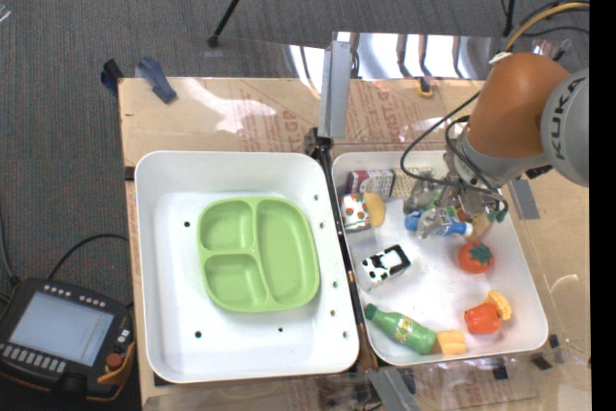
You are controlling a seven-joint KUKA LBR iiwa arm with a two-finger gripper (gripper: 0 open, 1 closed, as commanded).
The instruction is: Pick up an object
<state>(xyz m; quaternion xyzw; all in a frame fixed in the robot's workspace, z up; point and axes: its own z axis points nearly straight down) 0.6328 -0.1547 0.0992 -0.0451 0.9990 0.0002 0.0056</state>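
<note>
My gripper [445, 212] hangs over the upper middle of the right bin [527, 276], under the orange wrist band. Right below it lies a blue and white toy [435, 225], touching or very near the fingertips. A red tomato-like toy [474, 257] sits just to the lower right. A black and white cow-patterned toy [386, 266] lies left of centre. A green bottle [401, 328] rests along the bin's front edge beside a yellow block [450, 342]. An orange toy [486, 315] sits at the front right.
The left bin [164, 207] holds a green three-compartment plate [258, 253]. At the right bin's upper left are a small box [371, 182], a red and white toy [354, 211] and a yellowish piece [374, 207]. A handheld pendant [63, 334] lies at the lower left.
</note>
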